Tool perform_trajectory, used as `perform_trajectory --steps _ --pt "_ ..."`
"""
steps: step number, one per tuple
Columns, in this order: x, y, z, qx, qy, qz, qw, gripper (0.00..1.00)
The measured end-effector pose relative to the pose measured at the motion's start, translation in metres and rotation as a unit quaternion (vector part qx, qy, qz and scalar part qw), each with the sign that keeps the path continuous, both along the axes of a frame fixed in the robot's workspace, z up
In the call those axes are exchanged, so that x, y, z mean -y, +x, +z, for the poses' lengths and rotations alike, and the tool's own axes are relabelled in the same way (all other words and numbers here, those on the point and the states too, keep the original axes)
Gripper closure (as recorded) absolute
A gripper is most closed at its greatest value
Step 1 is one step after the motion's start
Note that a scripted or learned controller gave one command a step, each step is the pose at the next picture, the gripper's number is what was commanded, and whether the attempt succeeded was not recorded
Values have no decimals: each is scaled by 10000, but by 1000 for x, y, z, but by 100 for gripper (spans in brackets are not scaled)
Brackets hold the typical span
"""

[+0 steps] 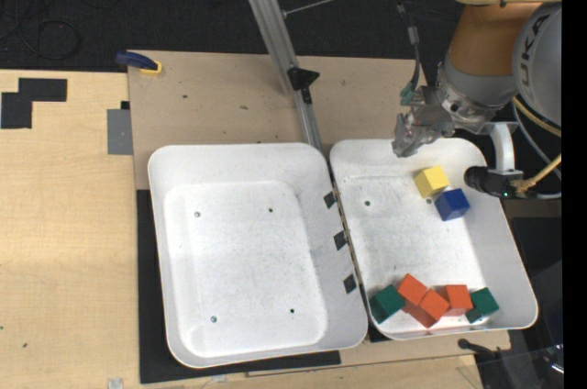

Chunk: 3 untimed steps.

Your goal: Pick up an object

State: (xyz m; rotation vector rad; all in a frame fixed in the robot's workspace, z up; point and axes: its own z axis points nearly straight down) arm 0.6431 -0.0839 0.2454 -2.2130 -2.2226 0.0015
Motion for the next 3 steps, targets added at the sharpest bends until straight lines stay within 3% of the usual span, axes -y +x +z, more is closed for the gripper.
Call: perform_trajectory --steps 2,3 --pt "-113 -21 -1 0 -3 0 10000 100" --pt "-164 -32 -20 -10 -6 -1 10000 100"
